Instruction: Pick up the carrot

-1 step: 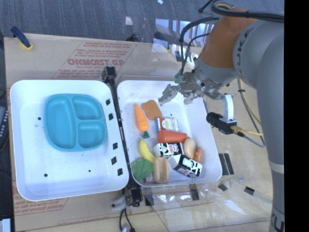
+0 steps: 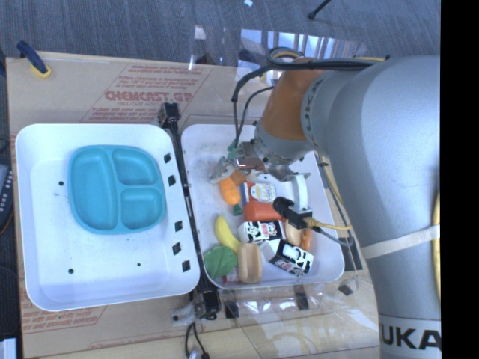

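The carrot (image 2: 230, 191) is a short orange piece lying in the upper-left part of the right bin (image 2: 200, 149). My gripper (image 2: 227, 167) hangs just above and behind it, at the end of the grey arm with the orange band (image 2: 288, 114). Its metal tip sits close over the carrot's top end. Whether it touches the carrot cannot be made out from this angle. The wrist hides the bin floor behind the gripper.
Crowded around the carrot are a white packet (image 2: 263, 193), a red box (image 2: 260, 210), a yellow banana (image 2: 226, 232), two cow-patterned cartons (image 2: 262, 231) (image 2: 293, 259), a bun (image 2: 249, 263) and a green leaf (image 2: 219, 260). The left bin (image 2: 30, 200) holds a blue sectioned plate (image 2: 117, 188).
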Tool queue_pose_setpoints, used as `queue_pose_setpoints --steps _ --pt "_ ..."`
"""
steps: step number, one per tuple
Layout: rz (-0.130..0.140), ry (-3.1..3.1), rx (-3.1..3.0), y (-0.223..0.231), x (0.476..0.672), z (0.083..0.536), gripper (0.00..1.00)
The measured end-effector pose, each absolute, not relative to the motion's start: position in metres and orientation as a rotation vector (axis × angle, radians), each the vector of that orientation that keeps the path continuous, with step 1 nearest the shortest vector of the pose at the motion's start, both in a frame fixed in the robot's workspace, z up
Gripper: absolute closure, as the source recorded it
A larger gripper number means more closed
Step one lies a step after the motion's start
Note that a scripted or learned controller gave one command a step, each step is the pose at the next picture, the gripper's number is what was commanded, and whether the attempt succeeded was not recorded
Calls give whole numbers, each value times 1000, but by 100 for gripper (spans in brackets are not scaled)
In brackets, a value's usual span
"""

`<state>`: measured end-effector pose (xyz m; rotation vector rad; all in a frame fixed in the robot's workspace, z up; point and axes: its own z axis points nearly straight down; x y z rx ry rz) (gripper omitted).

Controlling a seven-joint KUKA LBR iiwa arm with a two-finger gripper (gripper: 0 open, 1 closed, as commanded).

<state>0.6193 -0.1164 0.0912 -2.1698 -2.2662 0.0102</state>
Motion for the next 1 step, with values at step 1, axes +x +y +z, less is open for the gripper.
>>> queue_pose_setpoints --steps 1 --pt "19 -2275 -2156 -117 619 101 100"
